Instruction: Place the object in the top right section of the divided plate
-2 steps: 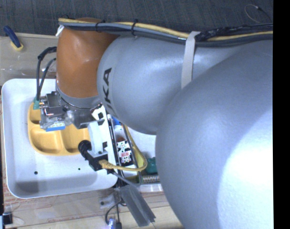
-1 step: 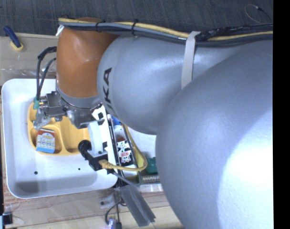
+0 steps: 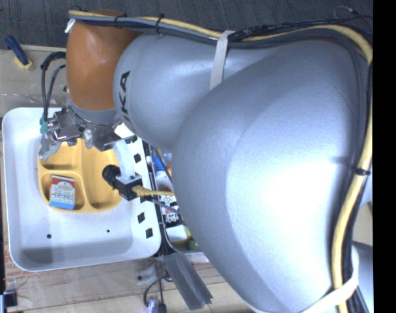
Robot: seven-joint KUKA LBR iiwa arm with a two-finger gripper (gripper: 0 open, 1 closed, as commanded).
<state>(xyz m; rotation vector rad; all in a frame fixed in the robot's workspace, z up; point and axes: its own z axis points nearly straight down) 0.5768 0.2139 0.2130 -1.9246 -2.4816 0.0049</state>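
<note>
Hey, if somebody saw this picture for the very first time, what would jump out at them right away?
The huge grey arm fills the right and centre of the camera view, with its orange band at upper left above the wrist. Below that, in the left white bin, sits a yellow divided plate. A small blue and orange packet lies in the plate's lower left section.

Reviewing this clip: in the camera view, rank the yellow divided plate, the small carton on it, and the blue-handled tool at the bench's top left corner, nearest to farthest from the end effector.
1. Yellow divided plate, directly under the end effector.
2. Small carton, in the plate's lower left section, just below.
3. Blue-handled tool, far off at the bench's top left corner, outside the bin.
</note>
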